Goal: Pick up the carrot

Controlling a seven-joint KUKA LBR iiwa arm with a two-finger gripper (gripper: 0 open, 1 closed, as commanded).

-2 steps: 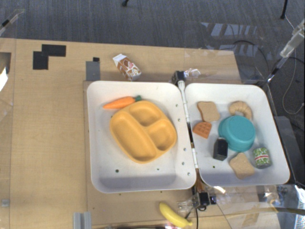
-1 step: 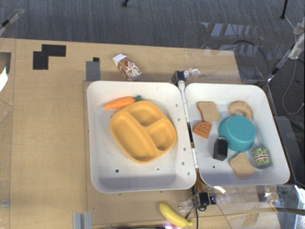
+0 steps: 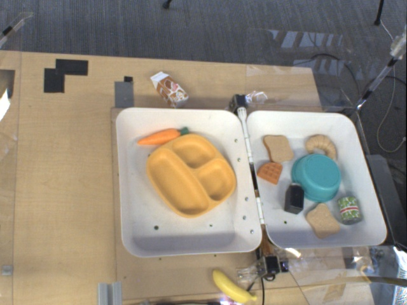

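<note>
An orange carrot (image 3: 160, 136) with a green stem end lies in the left white bin (image 3: 184, 241), near its far edge. It rests just beyond the far-left rim of a yellow divided plate (image 3: 190, 174), which sits in the middle of that bin.
The right bin (image 3: 364, 150) holds a teal bowl (image 3: 316, 176), toast slices (image 3: 278, 147), a waffle piece (image 3: 269, 172), a pastry ring (image 3: 321, 145), a black block (image 3: 294, 198) and a small can (image 3: 348, 210). A banana (image 3: 232, 288) lies on the bench in front; a wrapped snack (image 3: 169, 88) lies behind.
</note>
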